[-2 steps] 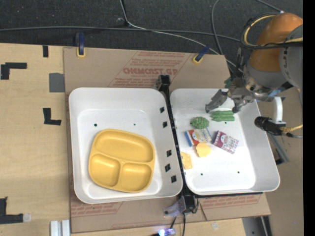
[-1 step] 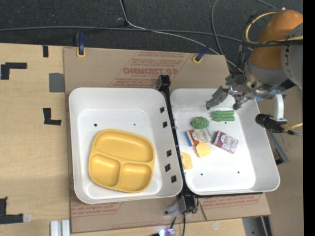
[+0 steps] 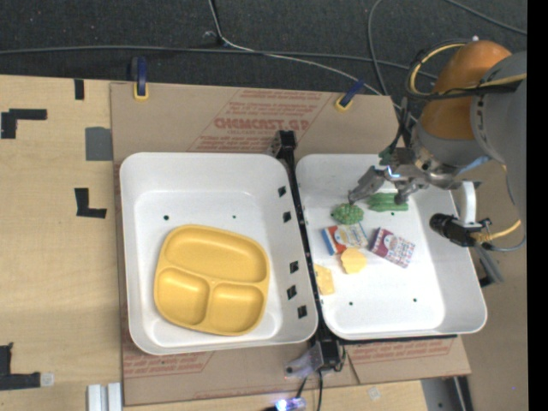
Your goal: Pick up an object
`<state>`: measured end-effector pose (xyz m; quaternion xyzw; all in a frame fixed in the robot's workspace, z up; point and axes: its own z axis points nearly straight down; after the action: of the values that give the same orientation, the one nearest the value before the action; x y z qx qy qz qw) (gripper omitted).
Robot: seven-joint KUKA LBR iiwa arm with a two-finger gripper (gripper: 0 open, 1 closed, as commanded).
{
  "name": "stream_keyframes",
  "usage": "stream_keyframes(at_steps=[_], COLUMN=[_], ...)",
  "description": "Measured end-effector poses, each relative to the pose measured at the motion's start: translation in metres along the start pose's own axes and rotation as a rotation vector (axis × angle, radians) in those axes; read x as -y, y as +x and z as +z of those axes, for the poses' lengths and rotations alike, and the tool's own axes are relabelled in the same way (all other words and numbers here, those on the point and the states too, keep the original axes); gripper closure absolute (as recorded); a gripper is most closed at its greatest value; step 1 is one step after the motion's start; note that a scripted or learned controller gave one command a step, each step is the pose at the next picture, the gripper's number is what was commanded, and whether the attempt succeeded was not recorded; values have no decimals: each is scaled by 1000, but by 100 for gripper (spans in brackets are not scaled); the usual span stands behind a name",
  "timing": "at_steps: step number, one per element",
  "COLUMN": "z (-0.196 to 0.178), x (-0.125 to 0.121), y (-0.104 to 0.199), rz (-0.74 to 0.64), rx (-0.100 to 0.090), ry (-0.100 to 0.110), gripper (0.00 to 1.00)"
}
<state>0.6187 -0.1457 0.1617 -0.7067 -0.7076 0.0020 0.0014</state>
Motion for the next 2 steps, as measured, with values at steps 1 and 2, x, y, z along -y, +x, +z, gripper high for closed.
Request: stream_keyframes(at_steps=[1,2], z=[60,77], x=[-7,-8], y=[-1,0], rz=[-1,-1], rx=[0,1], ry=[1,-4], gripper=[0,0])
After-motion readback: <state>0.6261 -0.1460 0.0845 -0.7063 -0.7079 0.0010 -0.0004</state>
